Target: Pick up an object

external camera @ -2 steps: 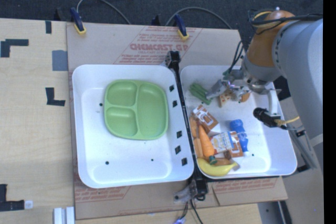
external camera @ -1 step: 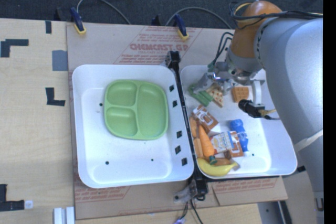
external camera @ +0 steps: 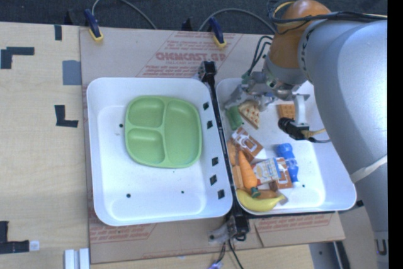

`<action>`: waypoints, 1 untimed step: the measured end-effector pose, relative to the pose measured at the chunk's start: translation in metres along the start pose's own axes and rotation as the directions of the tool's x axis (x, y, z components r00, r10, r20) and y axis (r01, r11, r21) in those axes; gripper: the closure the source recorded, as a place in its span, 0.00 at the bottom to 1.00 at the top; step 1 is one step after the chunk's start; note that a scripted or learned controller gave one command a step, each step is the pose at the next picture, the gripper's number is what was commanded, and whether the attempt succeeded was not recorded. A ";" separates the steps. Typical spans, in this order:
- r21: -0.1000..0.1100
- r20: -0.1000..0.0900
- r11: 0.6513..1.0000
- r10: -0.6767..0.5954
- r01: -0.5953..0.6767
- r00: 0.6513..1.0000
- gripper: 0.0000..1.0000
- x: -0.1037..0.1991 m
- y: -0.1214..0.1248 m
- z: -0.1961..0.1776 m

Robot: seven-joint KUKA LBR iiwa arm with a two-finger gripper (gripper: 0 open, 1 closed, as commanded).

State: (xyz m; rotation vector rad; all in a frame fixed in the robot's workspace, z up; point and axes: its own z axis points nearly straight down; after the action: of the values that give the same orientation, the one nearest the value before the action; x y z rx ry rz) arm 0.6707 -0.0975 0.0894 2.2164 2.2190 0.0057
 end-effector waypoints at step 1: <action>0.003 0.001 1.000 0.000 0.000 1.000 0.00 -0.015 -0.001 0.003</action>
State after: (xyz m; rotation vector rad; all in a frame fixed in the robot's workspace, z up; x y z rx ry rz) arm 0.6693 -0.1126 0.0864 2.2171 2.2197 0.0016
